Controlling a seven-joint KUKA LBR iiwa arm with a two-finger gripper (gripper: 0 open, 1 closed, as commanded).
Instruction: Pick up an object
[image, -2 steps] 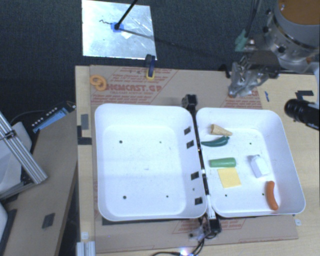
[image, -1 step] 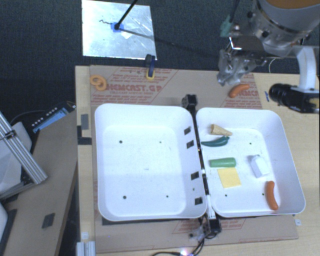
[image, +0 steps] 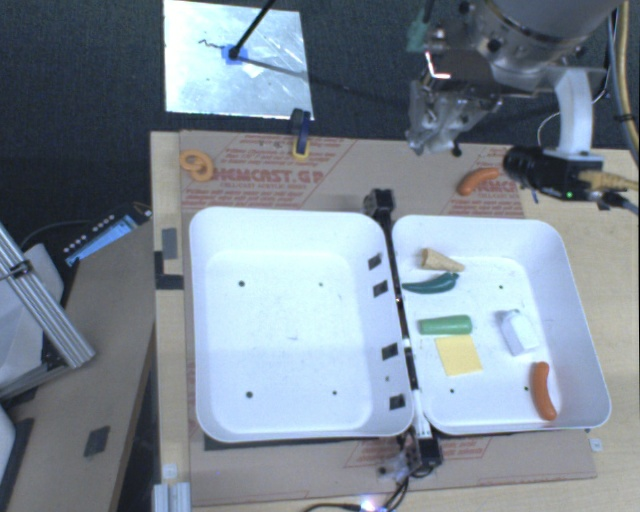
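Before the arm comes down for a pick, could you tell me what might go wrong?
1. The green pepper, beige wedge and green cylinder lie close together, so a grasp may nudge a neighbour.
2. The yellow slice lies flat and may slip.
3. The orange sausage lies near the right bin's rim, crowding the gripper.

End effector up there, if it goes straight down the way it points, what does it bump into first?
Probably bare brown cardboard behind the right white bin; the end effector hangs above it, though depth is unclear.
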